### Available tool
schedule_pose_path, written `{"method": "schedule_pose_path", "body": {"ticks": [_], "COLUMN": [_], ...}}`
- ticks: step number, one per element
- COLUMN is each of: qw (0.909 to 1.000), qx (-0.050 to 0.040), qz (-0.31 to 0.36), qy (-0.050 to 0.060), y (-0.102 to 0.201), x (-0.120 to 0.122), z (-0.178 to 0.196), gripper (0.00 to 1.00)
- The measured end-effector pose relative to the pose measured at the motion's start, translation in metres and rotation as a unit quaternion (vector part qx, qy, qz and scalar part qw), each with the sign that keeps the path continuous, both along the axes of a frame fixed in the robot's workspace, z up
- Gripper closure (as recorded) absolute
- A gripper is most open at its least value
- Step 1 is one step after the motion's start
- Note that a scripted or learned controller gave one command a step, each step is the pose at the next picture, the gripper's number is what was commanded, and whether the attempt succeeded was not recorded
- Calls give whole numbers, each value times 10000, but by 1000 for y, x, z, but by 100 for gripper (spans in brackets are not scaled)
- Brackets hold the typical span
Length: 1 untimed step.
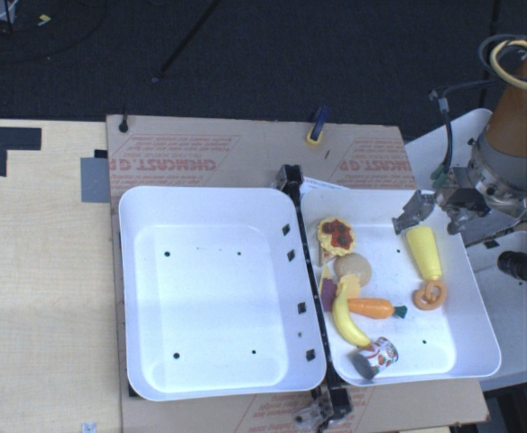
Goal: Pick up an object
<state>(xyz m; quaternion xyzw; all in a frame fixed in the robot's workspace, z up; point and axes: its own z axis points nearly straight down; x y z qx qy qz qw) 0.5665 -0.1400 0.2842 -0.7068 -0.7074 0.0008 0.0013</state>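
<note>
In the right bin [480, 350], we see the gripper [439, 213] with fingers spread and nothing between them — the yellow corn cob [424, 252] lies just near-side of it, its long axis running far to near, tilted slightly.

A single fixed camera looks down at a slant on the bench [47, 269] and both white bins [209, 215] (the arm [507, 142] enters from the frame's right), set well back.
</note>
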Motion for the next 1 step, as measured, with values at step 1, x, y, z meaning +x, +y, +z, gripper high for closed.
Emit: {"method": "schedule_pose_path", "body": {"ticks": [1], "qw": [10000], "qx": [3], "qz": [4], "qy": [7], "y": [-1], "x": [0], "z": [10], "gripper": [100]}}
